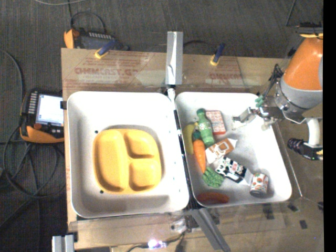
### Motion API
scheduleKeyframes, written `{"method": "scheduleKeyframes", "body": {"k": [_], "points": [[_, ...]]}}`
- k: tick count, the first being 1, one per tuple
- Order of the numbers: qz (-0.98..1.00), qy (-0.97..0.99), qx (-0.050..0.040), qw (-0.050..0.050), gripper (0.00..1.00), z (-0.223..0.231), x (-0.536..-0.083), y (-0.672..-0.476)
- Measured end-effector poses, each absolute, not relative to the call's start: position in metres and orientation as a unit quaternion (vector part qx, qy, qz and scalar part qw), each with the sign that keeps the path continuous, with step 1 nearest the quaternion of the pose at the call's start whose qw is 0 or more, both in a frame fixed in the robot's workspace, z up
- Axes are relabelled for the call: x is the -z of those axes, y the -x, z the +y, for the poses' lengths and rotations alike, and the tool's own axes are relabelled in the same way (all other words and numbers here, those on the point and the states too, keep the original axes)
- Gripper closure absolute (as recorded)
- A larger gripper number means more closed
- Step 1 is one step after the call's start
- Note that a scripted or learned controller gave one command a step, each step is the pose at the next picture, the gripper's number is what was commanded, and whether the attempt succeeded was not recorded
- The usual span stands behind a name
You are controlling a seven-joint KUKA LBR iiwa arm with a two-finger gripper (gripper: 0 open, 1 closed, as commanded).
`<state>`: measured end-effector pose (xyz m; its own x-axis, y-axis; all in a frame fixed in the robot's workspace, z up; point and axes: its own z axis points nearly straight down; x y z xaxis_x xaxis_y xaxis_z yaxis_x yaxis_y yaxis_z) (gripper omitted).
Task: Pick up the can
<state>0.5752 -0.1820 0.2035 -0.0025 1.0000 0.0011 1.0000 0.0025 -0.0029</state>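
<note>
While two white bins sit side by side on the bench point(152, 70), each holds different things. Left bin point(79, 140): a yellow tray point(128, 159), moulded plastic with rounded corners and three shallow compartments, lies near its middle. Right bin point(278, 161): a clutter gathers toward its left and near edges. A green bottle point(205, 129) lies by the far-left part, with a small red-and-white box point(216, 122) just beside it. An orange carrot point(199, 154), tapered and smooth, lies along the left edge, next to a yellow piece point(189, 135) partly hidden against the wall. A white-and-orange carton point(222, 148) rests near the middle, a bumpy green lump point(212, 177) lies below the carrot, and a black-and-white packet point(231, 169) touches that lump. A flat red piece point(212, 197) lies at the near edge. The can point(259, 184), a short cylinder with a white label bearing red marks and a metal end, lies tilted near the near-right corner, apart from the clutter.

Reaching in over the bin's far-right edge, the arm point(304, 77) shows its orange band above a grey wrist. The gripper point(247, 115) hangs over the far-right part, well apart from the can; how wide its fingers stand I cannot tell, and nothing is seen between them.
</note>
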Motion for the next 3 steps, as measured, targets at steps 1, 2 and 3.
{"method": "scheduleKeyframes", "body": {"k": [1, 2, 3], "points": [[-0.661, 0.750, -0.0013, 0.001, 0.00, -0.203, -0.138, -0.620], [-0.687, 0.727, 0.0003, 0.000, 0.00, -0.208, -0.094, -0.652], [-0.535, 0.845, 0.0016, -0.004, 0.00, -0.136, -0.089, -0.657]]}}
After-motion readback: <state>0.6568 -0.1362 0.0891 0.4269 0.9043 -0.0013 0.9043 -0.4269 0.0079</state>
